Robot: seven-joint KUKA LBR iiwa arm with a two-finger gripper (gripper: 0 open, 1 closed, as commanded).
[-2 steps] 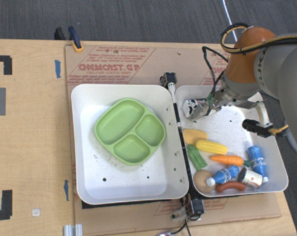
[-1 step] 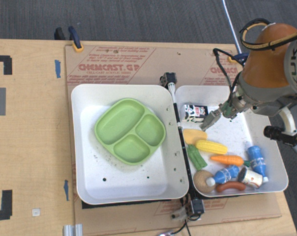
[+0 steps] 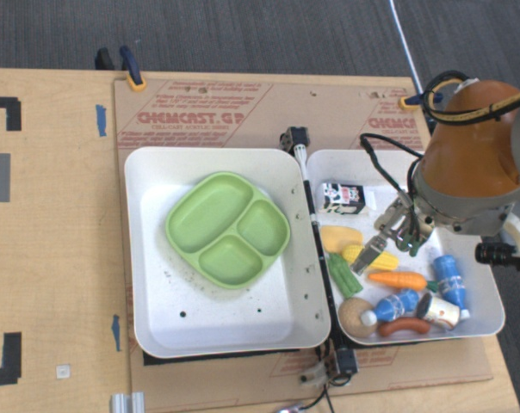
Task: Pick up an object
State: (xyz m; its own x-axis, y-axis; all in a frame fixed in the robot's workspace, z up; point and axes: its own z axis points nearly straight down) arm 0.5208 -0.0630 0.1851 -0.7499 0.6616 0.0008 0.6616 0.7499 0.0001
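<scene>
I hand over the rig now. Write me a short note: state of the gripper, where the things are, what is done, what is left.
Gripper: low over the right bin, above the yellow corn; nothing seen between its jaws.
Right bin: black-and-white carton at the far side, yellow banana, green pod, orange carrot, blue bottles, sausage.
Left bin: green divided plate, with nothing on it.
Done: approach only, no pick visible.
Left: grasp one object and lift it.
</scene>
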